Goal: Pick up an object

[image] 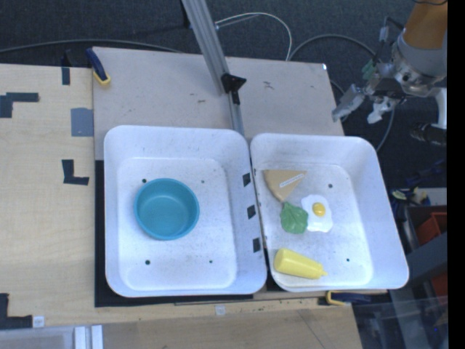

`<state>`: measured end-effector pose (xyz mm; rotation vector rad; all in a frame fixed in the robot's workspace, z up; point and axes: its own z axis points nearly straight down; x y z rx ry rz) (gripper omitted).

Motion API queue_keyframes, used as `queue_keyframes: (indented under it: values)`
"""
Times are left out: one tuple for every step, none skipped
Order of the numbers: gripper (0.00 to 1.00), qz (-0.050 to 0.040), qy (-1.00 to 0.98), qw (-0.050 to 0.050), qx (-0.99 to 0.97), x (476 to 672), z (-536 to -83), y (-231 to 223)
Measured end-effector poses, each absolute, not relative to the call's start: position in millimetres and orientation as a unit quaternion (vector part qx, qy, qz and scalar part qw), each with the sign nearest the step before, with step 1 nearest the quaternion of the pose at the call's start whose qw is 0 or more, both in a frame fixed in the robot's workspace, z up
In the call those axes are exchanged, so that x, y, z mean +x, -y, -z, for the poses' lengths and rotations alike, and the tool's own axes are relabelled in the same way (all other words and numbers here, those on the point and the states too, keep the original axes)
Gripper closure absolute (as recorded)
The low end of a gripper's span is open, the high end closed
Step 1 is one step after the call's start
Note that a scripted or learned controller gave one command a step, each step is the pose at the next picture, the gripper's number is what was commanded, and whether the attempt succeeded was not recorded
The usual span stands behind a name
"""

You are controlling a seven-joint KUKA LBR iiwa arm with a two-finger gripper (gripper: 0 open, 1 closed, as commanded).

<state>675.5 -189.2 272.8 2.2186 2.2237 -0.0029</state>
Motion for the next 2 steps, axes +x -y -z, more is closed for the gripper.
queue_keyframes:
  values:
    - [0.0, 0.0012, -0.708, 0.0, 0.706, 675.4, -272.8, 189.3]
    - [0.0, 0.0021, -0.708, -0.002, 0.707, 670.2, -227.9, 191.1]
